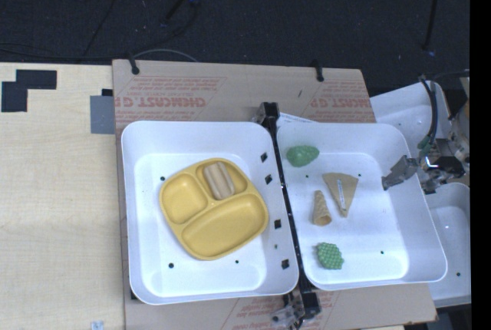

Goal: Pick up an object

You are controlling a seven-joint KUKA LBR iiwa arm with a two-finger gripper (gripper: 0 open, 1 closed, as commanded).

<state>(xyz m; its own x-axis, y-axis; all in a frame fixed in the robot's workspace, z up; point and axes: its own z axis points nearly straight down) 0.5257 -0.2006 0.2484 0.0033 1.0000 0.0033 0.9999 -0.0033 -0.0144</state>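
The right bin [383, 138] holds a green leafy piece [302, 156], a tan wedge [341, 189], a tan cone [320, 209] and a green bumpy lump [330, 255]. In the left bin [146, 167] lies a yellow divided plate [215, 225] with a tan bun-like piece [221, 180] in one of its small compartments. My gripper [412, 176] hangs over the right rim of the right bin. It is open, nothing sits between its fingers, and the wedge lies well to its left.
The bins rest on a cardboard sheet [238, 94] over a light wooden bench [54, 198]. A black clip strip [278, 190] joins the bins in the middle. White covers [453, 229] and cables lie to the right of the right bin.
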